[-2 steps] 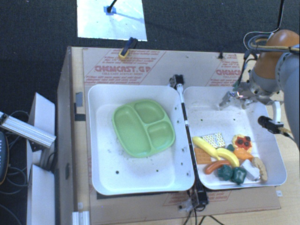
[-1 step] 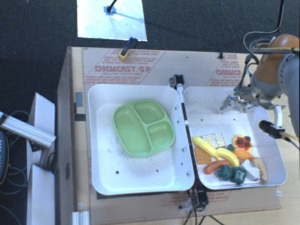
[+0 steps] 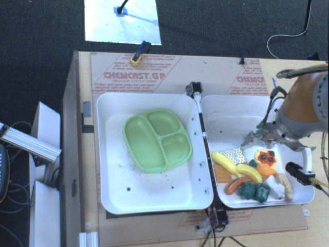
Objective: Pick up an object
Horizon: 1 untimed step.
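Camera view: arm enters from the right, gripper (image 3: 263, 136) low over the right bin (image 3: 231, 112); can't tell its grasp state. Toy food pile in that bin's near half: banana (image 3: 237, 168), sausage (image 3: 236, 183), green pieces (image 3: 254, 190). Green divided plate (image 3: 157, 139) in left bin (image 3: 115, 189).

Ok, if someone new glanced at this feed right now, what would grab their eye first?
Probably the green divided plate, lying alone in the left bin. Next, the bright heap of toy food in the right bin, crowded into its near corner: a banana, a sausage and more. The grey-and-orange arm hangs over that bin's right side.
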{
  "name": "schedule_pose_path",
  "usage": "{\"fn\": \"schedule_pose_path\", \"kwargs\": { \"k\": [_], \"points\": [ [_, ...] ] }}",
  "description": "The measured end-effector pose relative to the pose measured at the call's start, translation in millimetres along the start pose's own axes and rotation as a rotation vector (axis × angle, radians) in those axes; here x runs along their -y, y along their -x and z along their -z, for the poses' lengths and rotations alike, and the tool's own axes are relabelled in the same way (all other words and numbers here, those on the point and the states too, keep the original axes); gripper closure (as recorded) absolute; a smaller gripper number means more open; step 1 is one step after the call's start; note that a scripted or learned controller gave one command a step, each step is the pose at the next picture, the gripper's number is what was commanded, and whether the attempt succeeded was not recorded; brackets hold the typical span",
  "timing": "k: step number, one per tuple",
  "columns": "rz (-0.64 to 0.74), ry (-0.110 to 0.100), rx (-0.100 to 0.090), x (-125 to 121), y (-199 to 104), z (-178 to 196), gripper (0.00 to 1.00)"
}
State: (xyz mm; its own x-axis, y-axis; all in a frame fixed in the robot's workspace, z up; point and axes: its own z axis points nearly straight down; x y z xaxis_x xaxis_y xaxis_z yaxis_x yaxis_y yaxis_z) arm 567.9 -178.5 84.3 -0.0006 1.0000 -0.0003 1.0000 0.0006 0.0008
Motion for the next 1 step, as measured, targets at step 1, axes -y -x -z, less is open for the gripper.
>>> {"fn": "schedule_pose_path", "kwargs": {
  "k": [1],
  "points": [
    [0.003, 0.003, 0.0, -93.4, -24.0, 0.8, 0.0]
  ]
}}
